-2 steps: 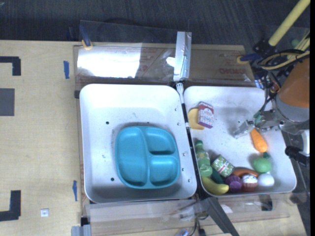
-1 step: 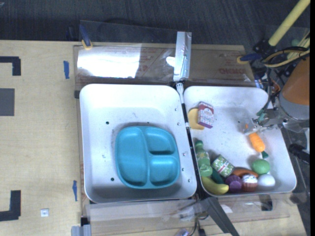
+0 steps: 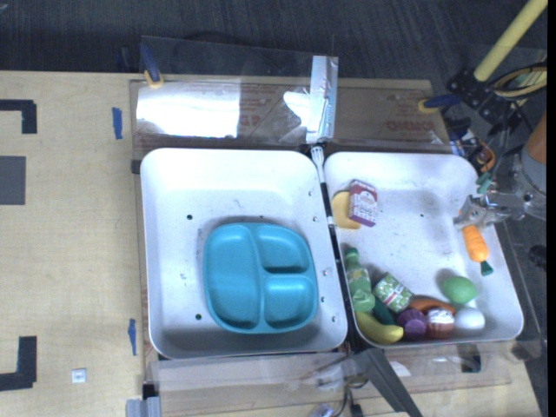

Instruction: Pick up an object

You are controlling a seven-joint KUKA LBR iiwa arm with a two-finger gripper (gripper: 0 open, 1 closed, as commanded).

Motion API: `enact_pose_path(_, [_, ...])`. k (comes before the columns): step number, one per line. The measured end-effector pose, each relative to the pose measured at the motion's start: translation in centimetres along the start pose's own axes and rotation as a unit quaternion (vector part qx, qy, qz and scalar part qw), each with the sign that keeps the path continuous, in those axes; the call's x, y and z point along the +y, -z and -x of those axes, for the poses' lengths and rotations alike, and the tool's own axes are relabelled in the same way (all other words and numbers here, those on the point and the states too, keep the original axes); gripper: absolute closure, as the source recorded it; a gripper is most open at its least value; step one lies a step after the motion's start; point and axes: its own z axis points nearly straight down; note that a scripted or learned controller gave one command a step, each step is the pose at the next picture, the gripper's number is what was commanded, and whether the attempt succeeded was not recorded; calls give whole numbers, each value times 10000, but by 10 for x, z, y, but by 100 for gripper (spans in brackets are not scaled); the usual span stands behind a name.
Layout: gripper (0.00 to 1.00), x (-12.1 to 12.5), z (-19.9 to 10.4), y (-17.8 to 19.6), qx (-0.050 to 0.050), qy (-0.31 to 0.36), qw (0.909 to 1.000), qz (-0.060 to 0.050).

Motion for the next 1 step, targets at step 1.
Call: enact_pose_path(1, [100, 31, -80, 9, 14, 162, 9999, -4])
